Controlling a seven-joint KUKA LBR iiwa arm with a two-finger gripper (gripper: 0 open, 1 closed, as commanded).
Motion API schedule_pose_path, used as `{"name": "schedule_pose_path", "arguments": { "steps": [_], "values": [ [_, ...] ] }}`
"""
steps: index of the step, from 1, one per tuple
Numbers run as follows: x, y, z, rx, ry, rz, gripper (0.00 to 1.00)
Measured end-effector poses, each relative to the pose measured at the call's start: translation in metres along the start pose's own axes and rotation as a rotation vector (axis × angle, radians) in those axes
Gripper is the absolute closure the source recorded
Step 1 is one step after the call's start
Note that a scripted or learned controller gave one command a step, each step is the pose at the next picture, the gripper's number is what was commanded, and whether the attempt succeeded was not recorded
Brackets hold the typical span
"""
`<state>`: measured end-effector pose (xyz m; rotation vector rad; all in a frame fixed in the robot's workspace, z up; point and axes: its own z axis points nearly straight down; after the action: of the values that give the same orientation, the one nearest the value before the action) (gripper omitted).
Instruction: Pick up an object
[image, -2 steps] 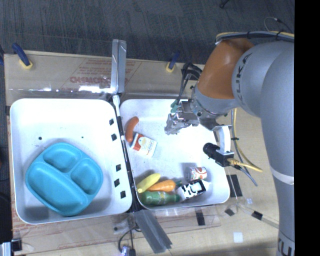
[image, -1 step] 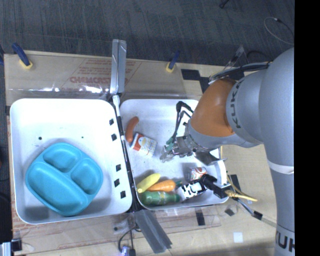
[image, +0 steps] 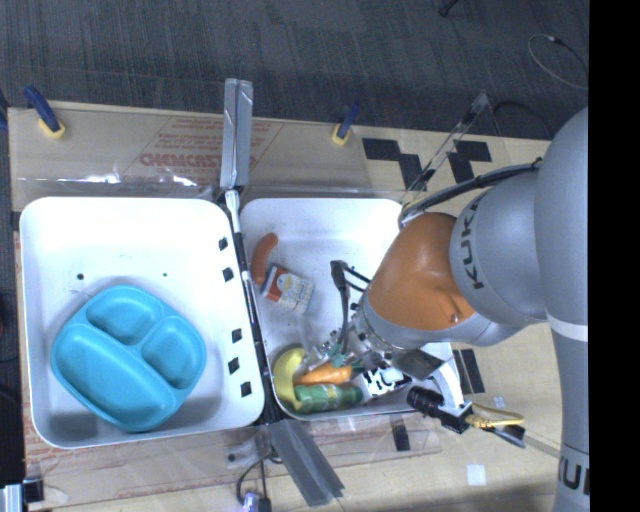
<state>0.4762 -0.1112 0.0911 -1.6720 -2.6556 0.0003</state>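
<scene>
- Down at the lower middle of the frame, in the camera view, the pincer (image: 345, 352) sits low in the right-hand shallow white plastic bin (image: 385, 215), amid a cluster of items near that bin's lower left corner; the grey arm with its orange band (image: 420, 275) covers much of it from above.
- Whether the pincer is wide or narrow I cannot tell, since the wrist and the clutter hide it; nothing can be made out as gripped.
- Likeliest candidates, judged by nearness: a small orange carrot-shaped toy (image: 326, 376), lying across a green rounded object (image: 325, 397), with a yellow rounded fruit-like toy (image: 288, 368) touching them on the left.
- Further up in the same bin lie a small white-and-red carton (image: 288, 289) and a reddish-brown sausage-shaped toy (image: 263, 255), both well apart from the cluster.
- At left of the frame, the other white bin (image: 60, 230) holds a light blue divided plastic plate (image: 128, 355); it plays no part in this step.
- To do the step well, I judge the pincer should settle on one item, the carrot being on top, and close across its narrow width.
- Crowding is the risk: neighbours touching the carrot could be nudged or pinched along with it, and the bin wall is close.
- A straight lift upward, kept slow, would give a poor grip less chance to slip.
</scene>
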Motion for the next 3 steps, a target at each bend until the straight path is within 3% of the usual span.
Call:
{"name": "schedule_pose_path", "arguments": {
  "steps": [1,2,3],
  "values": [
    [-0.0006,0.0005,-0.0098,-0.001,0.000,-0.004,1.00],
    [-0.0007,0.0005,-0.0098,-0.001,-0.001,-0.004,0.00],
    [-0.0009,0.0012,-0.0195,-0.001,-0.002,-0.009,1.00]
  ]
}}
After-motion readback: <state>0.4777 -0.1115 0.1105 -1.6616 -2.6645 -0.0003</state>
